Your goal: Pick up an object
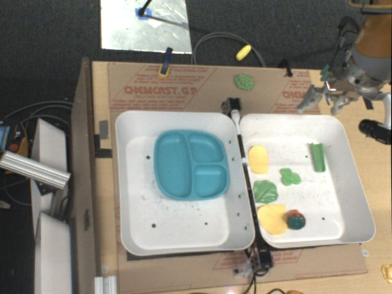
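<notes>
The right bin (349, 164) holds several small items: a pale yellow block (258, 160), a green stick (317, 157), a small green leafy piece (290, 177), a larger green leafy piece (265, 192), a yellow lump (273, 218) and a red and teal piece (296, 220). My gripper (320, 105) hangs above the bin's far right corner, over the cardboard just beyond the rim. It is open, with nothing between its fingers. The green stick is the closest item, below it.
The left bin (138, 225) holds a teal divided plate (190, 165). A green disc (245, 81) lies on the cardboard behind the bins. A yellow piece (244, 52) and a metal sheet (146, 17) lie further back. Cables run at the left.
</notes>
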Robot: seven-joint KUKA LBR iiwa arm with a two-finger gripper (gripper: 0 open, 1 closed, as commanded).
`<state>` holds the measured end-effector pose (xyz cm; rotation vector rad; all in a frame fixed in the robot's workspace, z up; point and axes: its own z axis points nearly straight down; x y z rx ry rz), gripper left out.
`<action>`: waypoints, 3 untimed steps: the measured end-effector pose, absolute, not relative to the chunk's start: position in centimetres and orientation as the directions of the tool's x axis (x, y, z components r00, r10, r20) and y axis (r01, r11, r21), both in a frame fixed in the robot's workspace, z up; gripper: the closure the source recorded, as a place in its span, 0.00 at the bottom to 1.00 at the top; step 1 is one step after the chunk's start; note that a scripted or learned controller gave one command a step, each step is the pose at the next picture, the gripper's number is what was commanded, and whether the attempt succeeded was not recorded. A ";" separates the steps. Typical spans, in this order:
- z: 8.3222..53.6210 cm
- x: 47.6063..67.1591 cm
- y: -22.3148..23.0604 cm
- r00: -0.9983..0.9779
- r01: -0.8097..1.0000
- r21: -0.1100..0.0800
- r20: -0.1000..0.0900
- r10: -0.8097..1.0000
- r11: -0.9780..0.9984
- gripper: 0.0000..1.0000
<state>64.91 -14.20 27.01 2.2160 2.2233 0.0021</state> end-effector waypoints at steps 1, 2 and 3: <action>10.0 59.9 -11.6 -0.001 1.000 -0.015 0.004 1.000 0.001 0.00; 8.3 56.1 -13.8 0.001 1.000 -0.003 0.000 1.000 -0.001 0.00; 9.5 56.5 -13.6 -0.002 1.000 0.004 0.000 1.000 0.002 1.00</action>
